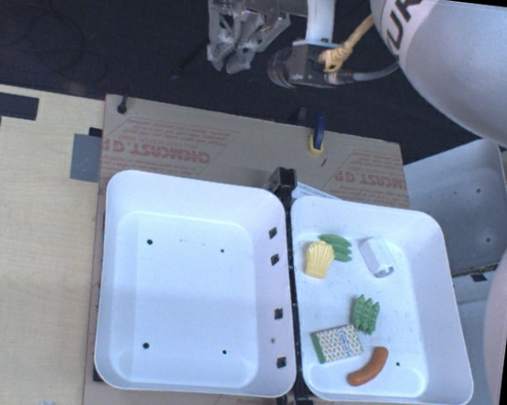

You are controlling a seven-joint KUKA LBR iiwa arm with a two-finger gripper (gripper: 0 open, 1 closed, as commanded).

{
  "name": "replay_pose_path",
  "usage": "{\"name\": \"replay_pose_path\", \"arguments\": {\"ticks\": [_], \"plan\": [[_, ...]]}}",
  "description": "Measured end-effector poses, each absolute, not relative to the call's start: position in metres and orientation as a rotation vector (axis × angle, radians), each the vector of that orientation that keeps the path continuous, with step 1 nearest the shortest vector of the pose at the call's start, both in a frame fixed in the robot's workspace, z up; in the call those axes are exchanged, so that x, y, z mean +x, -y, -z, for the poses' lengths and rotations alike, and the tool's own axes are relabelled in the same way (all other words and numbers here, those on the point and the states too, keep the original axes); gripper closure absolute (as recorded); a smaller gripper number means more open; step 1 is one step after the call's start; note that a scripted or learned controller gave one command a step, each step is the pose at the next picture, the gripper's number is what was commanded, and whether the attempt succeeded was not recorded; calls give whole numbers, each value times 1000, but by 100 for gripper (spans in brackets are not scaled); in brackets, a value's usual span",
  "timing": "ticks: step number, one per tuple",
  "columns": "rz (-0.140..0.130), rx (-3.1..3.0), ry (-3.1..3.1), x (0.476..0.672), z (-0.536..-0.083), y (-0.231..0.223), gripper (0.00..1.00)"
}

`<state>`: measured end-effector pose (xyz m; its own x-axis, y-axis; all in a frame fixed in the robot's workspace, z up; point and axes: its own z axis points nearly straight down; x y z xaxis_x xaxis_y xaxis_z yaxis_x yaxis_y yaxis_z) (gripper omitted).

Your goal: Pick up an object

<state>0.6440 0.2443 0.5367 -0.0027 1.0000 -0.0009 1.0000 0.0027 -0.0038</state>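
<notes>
The right bin (452, 302) holds several small items: a yellow ridged piece (318, 258), a green pod (336, 247) touching its upper right, a white-grey cylinder (377, 256), a green knobbly piece (365, 314), a flat patterned pad with a green edge (338, 343) and an orange-brown sausage (368, 366). My gripper (239, 54) hangs high at the top of the view, beyond the far edge of the bench and above the left bin's side, far from all the items. Nothing shows beneath it or on it.
The left bin (110, 252) stands beside the right one, joined by a black clip strip (280, 284). Both rest on a brown cardboard sheet (196, 143) over a pale wooden bench. The grey arm (458, 57) crosses the top right corner.
</notes>
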Motion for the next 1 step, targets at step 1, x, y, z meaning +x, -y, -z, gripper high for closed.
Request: {"name": "replay_pose_path", "arguments": {"ticks": [1], "plan": [[-6,-2217,2222,644,-537,-244,100]]}}
